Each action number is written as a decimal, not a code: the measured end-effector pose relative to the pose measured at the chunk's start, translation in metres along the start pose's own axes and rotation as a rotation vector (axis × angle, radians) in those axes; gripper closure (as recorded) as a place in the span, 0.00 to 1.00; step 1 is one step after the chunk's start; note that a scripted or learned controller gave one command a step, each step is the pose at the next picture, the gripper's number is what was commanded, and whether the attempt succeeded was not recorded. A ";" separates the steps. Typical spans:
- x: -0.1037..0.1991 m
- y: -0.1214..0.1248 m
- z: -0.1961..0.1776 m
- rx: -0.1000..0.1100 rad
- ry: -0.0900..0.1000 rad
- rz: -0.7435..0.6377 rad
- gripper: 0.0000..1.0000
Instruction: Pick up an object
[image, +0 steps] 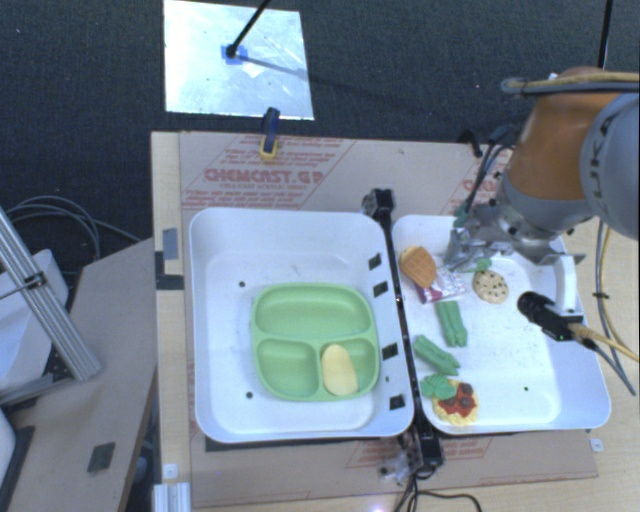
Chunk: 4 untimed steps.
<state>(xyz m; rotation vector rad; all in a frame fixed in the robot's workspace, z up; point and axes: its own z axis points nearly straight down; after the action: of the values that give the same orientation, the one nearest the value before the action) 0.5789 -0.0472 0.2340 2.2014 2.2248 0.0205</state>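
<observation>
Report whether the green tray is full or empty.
Mostly empty: the green tray holds one yellow piece in its lower right compartment, as the camera sees it; its other two compartments are bare.

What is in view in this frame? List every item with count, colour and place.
left bin: one, white, left side of the bench
right bin: one, white, beside it
divided tray: one, green, in the left bin
oval piece: one, yellow, tray's lower right compartment
bread-like piece: one, orange-tan, right bin, upper left
cookie: one, tan with dark spots, right bin
green pieces: three, down the right bin's left side
pizza-like piece: one, yellow and red, right bin, lower left
cardboard sheet: one, brown, under the bins
silvery sheet: one, top of view
gripper: one, grey, between bread-like piece and cookie
arm: one, grey and orange, from the right
</observation>
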 end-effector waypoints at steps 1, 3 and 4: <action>0.097 -0.046 0.052 0.023 0.004 -0.002 1.00; 0.050 0.021 0.049 0.011 -0.003 0.011 0.00; 0.106 0.078 0.050 0.010 0.001 0.002 0.00</action>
<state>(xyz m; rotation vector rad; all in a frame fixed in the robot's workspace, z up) 0.6562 0.0594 0.1854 2.2084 2.2282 0.0101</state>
